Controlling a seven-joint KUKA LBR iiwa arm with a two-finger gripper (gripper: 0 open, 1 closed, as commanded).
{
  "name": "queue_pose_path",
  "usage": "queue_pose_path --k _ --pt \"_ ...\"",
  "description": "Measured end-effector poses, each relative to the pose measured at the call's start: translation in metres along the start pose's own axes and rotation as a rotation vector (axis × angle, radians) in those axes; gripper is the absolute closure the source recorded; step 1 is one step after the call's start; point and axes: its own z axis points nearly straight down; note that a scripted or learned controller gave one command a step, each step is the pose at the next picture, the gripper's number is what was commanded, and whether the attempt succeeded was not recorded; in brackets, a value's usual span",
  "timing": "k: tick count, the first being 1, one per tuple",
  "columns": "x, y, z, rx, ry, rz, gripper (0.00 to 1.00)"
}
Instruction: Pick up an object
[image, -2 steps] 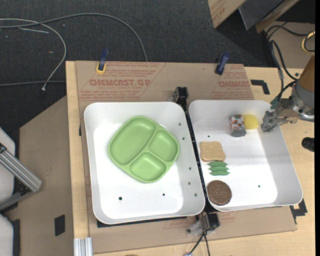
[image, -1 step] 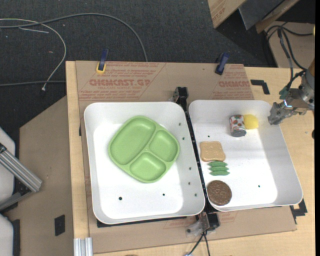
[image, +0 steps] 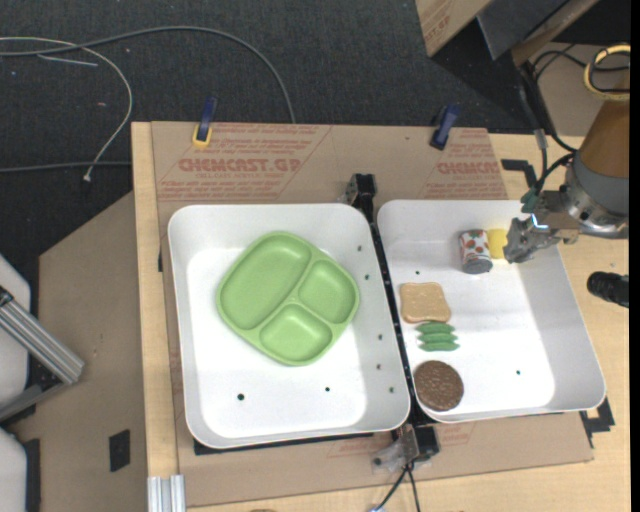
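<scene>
Fingers blurred, gripper (image: 524, 240) beside can (image: 475, 250)

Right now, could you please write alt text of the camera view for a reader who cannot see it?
The grey robot arm's hand hovers in the right white bin, beside a small tin can and a yellow item. Toy bread slice, green pea pods and brown round patty lie nearer. The left white bin holds a green divided plate.
</scene>
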Motion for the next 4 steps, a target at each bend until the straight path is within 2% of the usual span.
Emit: queue_pose_path --k 1,4 --pt "0.056 -0.015 -0.009 -0.001 0.001 -0.002 1.0" --pt "0.227 -0.038 -0.031 -0.002 0.0 -0.003 1.0"
